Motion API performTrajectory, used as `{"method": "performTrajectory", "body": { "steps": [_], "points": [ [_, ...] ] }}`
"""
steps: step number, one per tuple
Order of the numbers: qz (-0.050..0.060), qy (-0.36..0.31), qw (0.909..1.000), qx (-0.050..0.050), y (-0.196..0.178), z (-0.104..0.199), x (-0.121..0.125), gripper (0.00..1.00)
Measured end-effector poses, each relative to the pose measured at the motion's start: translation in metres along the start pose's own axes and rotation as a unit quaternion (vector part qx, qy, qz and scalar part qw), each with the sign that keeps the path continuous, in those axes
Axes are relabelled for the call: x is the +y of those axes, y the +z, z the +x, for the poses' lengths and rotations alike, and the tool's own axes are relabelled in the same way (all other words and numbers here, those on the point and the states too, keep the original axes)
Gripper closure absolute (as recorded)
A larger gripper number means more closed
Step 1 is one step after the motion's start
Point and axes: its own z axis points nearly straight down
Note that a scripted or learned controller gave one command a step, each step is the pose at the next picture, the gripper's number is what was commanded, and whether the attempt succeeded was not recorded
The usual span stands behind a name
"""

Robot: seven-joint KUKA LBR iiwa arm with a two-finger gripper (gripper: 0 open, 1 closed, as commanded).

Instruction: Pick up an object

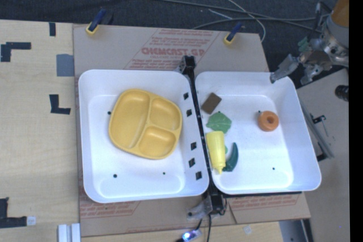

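Camera view, looking down at a slant: two white bins side by side on the table, left bin (93, 139) carrying a yellow divided plate (146, 123), right bin (300, 139) carrying the loose pieces. Nothing lifted yet, so judged to be at the very start, approach not begun. Claw (283, 69) parked at the right bin's upper right corner, just over the rim, at the end of the grey arm (326, 48) reaching in from the right; too small and cluttered to tell whether spread or closed, nothing seen between its tips. Nearest candidate: orange ring (267, 121), alone on bare bin floor, below and slightly left of the claw, near but apart. Further left, crowded against the divider: brown block (211, 102), green leafy piece (219, 121), yellow corn-like piece (215, 149) touching a dark green pod (231, 157). Next move calls for travelling inward over the bin and descending squarely over one piece; ring probably easiest, being clear of neighbours.
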Motion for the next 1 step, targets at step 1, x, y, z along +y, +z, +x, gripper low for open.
{"method": "performTrajectory", "body": {
  "steps": [1],
  "points": [
    [-0.006, -0.002, 1.0000, -0.002, -0.0081, 0.0008, 0.0021, 0.00]
  ]
}}
